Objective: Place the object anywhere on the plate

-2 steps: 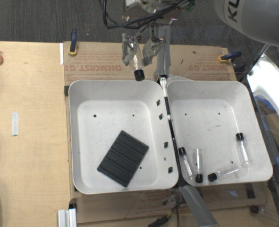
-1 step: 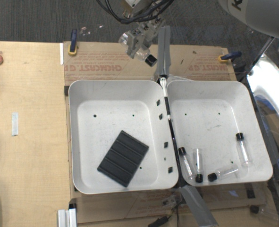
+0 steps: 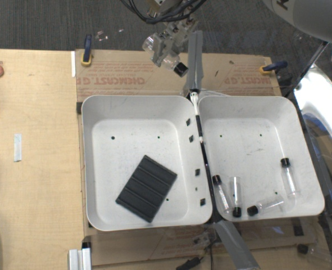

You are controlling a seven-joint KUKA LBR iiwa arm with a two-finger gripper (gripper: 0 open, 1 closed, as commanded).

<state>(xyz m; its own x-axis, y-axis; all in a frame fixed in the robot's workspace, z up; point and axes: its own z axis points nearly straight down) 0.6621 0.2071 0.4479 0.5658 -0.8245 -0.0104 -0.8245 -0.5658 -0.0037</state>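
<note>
The left shallow white plastic bin holds 1 flat black rectangular plate, ribbed along its length and lying askew on the bin's speckled floor toward the front. Above the brown cardboard sheet behind the bins hangs the metallic gripper; whether it is wide or narrow cannot be told. The right white bin holds 4 slim clear tubes with black caps, scattered near its front and well apart from the plate.

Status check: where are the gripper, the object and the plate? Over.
Gripper raised beyond the bins' far rim. Four capped tubes lying along the near side of the right bin. Black plate flat in the left bin, nothing on it.
</note>
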